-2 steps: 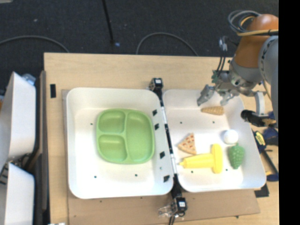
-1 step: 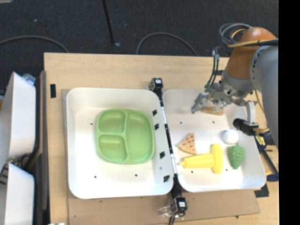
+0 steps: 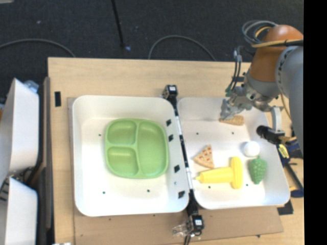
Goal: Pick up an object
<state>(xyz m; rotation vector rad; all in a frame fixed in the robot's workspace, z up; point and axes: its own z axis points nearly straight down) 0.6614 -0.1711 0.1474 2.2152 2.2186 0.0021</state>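
Claw (image 3: 231, 108) low at far side of right bin (image 3: 204, 108), right over a tan cracker (image 3: 232, 120); grip state: can't tell. Nearer: pizza slice (image 3: 205, 157), white ball (image 3: 251, 148), yellow toy (image 3: 225, 174), green lump (image 3: 258, 170). Left bin (image 3: 87, 111): green tray (image 3: 137, 148).

Matt light wood bench (image 3: 127, 75), smooth white plastic bins (image 3: 87, 198), glossy green plastic plate (image 3: 136, 148), shiny yellow plastic toy (image 3: 222, 174), dark rough floor (image 3: 153, 14)
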